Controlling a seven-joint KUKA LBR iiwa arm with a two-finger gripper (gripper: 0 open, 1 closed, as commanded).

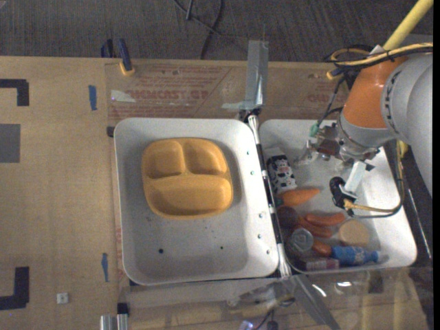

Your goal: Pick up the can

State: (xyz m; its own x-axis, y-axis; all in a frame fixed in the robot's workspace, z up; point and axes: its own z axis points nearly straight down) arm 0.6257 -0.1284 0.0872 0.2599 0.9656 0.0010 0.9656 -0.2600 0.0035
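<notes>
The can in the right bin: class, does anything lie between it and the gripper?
Yes. The carrot and sausages lie between the gripper and the can, which sits crowded near the bin's front wall.

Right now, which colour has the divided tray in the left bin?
Yellow-orange all over. The divided tray shows plainly in the camera view.

can (300,240) hemmed by sausages (323,220); carrot (300,196) | above: open

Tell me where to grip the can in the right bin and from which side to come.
The can seems to stand upright, its round grey top facing the camera. Probably best from above, fingers across its sides on the freer upper-left to lower-right line, since sausages crowd its upper right.
</notes>
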